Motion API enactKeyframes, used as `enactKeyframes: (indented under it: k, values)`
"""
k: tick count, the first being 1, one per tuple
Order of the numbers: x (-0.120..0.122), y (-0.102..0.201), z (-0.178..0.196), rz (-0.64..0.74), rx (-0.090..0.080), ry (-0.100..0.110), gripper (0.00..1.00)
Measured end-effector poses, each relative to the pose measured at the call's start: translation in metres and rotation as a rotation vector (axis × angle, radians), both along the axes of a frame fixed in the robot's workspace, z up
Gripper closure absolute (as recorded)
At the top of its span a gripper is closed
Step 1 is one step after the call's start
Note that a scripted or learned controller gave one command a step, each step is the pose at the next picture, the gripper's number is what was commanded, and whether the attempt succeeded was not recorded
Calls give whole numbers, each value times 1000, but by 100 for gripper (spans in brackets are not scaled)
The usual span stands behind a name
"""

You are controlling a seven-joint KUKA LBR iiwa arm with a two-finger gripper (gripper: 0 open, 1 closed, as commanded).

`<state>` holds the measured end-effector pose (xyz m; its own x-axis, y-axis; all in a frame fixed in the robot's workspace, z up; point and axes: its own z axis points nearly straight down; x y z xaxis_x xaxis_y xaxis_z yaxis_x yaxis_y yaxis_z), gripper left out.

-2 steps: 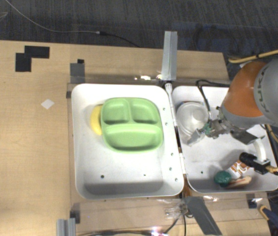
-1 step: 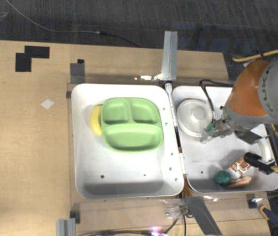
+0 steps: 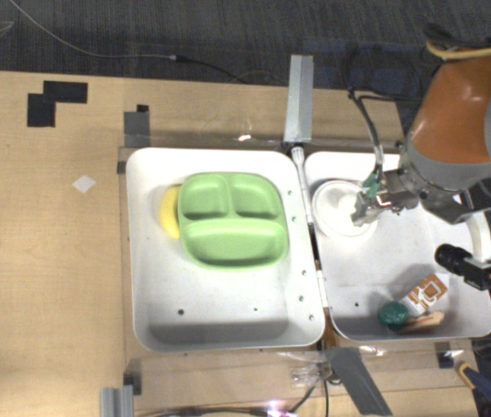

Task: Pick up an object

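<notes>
Orange-banded arm (image 3: 467, 124), pincer (image 3: 368, 208) over white bowl (image 3: 336, 207)

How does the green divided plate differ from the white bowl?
The green divided plate is larger, squarish with three compartments, and lies in the left bin; the white bowl is smaller, round, undivided, and sits in the right bin beside the gripper. Both look empty.
</notes>
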<state>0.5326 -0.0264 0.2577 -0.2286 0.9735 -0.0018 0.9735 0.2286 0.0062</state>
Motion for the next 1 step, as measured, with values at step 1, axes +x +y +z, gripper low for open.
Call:
enactKeyframes:
  k: [1]
  values:
    - [0, 0, 0, 0, 0, 0, 0]
